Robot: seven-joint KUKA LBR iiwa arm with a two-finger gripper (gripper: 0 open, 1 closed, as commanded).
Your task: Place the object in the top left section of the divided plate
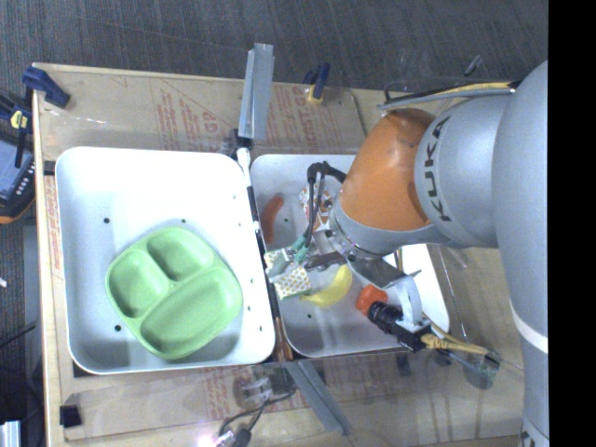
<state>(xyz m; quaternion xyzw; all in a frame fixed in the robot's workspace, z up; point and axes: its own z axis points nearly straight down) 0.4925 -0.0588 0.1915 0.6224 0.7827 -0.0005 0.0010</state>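
My claw low in the right bin
Can't tell its grip; banana just beside, green plate left

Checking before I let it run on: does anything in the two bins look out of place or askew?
Nothing looks spilled or damaged. The green divided plate sits skewed in the left bin, and the toys crowd under the arm in the right bin.

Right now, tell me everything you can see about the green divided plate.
The green divided plate looks like smooth light-green plastic, rounded in outline, with raised ridges splitting it into three sections: two smaller ones on the far side and one large one nearer the camera. It lies flat in the left white bin, turned at a slant, with nothing in its sections.
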